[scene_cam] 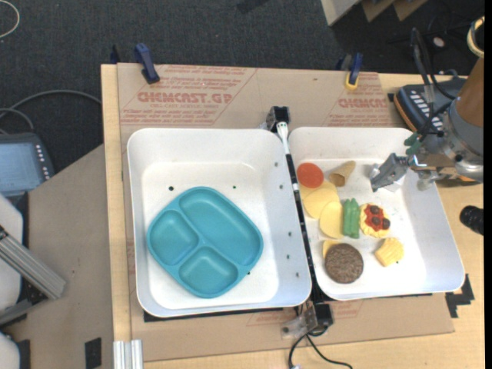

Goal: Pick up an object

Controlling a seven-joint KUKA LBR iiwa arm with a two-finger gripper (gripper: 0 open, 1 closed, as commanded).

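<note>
The right bin (448,241) holds several toy foods: a red tomato slice (310,175), a tan wedge (343,172), two pale yellow slices (319,201), a green pickle (351,217), a yellow piece with red topping (375,220), a yellow cheese block (389,251) and a brown patty (344,262). My gripper (387,174) hangs over the upper right part of this bin, to the right of the tan wedge and above the topped piece. It touches none of the foods, and nothing hangs from it.
The left bin (146,152) carries a teal divided plate (204,241). A black clip (278,118) sits at the top of the seam between the bins. Blue clamps (146,62) (354,69) grip the bench's far edge. The arm (465,129) enters from the right.
</note>
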